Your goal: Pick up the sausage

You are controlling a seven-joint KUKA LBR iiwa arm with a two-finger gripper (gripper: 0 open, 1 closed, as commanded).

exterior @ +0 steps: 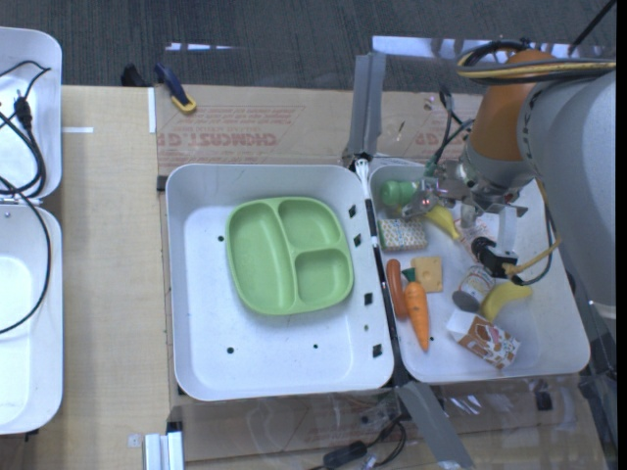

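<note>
Black gripper (443,202): hangs at the far end of the right bin (563,355), under the grey arm's orange band; whether it is spread or closed cannot be made out from this angle, and nothing can be seen held in it
Just beside gripper: a green toy (397,192) on its left, a small banana (444,223) directly below it, a speckled square (402,233) a little nearer the camera
Sausage (394,287): red and slim, lying flat in the right bin, tight against the wall that bin shares with the left bin
Sausage from gripper: toward the camera and to the view's left, with the speckled square and a yellow cracker (427,273) in between; near but clearly apart
Sausage long axis: runs far-to-near in the view, almost parallel to the shared wall
Carrot (417,311): orange, just beside the sausage on its right, lying in much the same direction and reaching a bit nearer the camera; the two may be touching
Judgement: the closing line would need to cross the sausage's short width, and the wall on one side and the carrot on the other leave little room
Further out: a can (474,287), a second banana (505,300) and a small box (487,342), well to the right of the sausage
Left bin (196,351): holds a green divided plate (289,255)
</note>
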